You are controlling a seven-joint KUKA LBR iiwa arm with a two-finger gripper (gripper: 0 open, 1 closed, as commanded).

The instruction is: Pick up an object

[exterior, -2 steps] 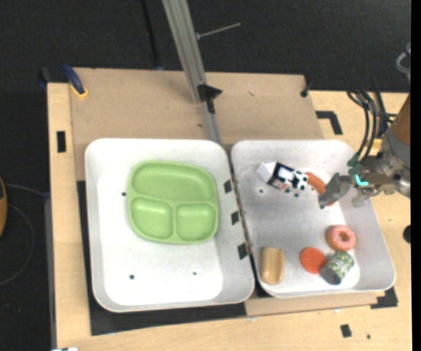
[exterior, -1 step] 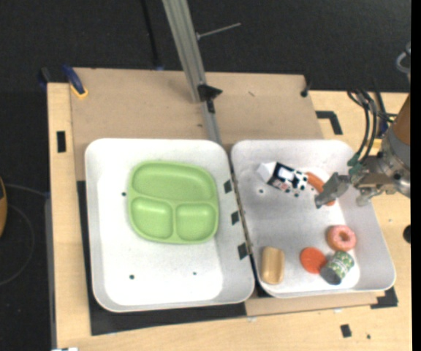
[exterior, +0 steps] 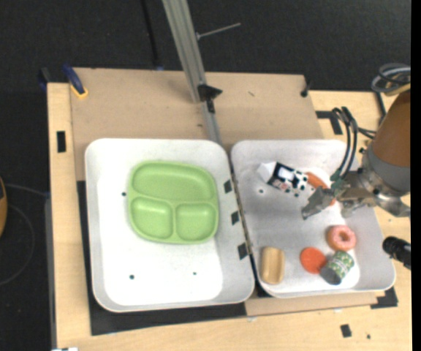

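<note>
Centrally, the gripper (exterior: pixel 326 197) hangs over the right bin (exterior: pixel 269 152), its two fingers spread apart with nothing between them. One fingertip points left and near; the other lies toward the right. This open stance suggests readiness to close on a nearby object. Just left of it lies a white box with black markings (exterior: pixel 282 175), with a small orange piece (exterior: pixel 319 182) beside the fingers. Nearer sit a pink doughnut (exterior: pixel 340 237), an orange disc (exterior: pixel 312 258), a green-grey can (exterior: pixel 338 267) and a tan block (exterior: pixel 272 265). The left bin (exterior: pixel 108 269) holds a green divided plate (exterior: pixel 172 202). Nothing appears to obstruct descent.
</note>
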